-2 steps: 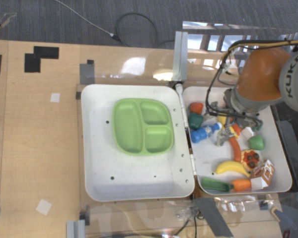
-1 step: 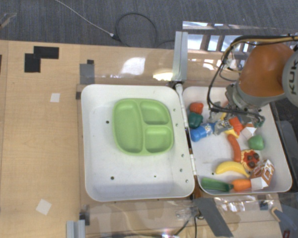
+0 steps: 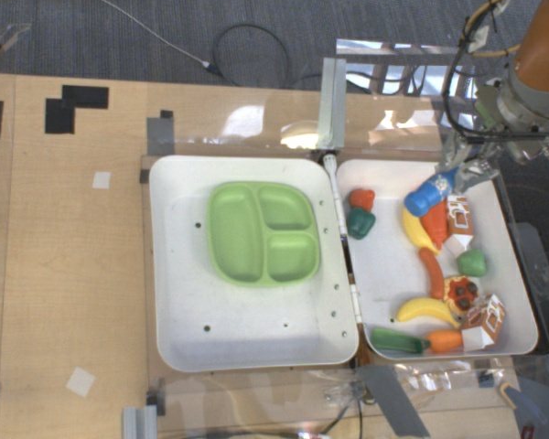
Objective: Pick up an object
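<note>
The grey arm with its orange band comes in at the top right corner of the surface, and the gripper [image 3: 465, 167] hangs over the far right part of the right bin [image 3: 384, 273]. Its tip sits right at a blue object [image 3: 428, 195], which lies tilted near that bin's far edge; I cannot tell if the gripper is spread or pressed together, nor if the blue object is between its parts.

Just under the blue object lie an orange carrot-like piece [image 3: 436, 227] and a yellow piece [image 3: 419, 231], touching one another. Beside them, toward the right wall, stands a small white and brown carton [image 3: 458, 219]; its print is too small to read. Nearer the bin's middle right is a green round item [image 3: 472, 262]. A red sausage shape [image 3: 430, 273] runs down toward a banana [image 3: 425, 311] at the near edge, with a pizza-like slice [image 3: 461, 292] and a second carton [image 3: 486, 316] beside it. Along the near edge lie a dark green vegetable [image 3: 398, 340] and an orange one [image 3: 446, 341]. By the left wall are a red piece [image 3: 361, 198] and a dark green piece [image 3: 360, 222], touching.

The left bin [image 3: 183, 327] holds a green divided plate [image 3: 262, 232] in its middle. No legible writing or brand shows anywhere.
</note>
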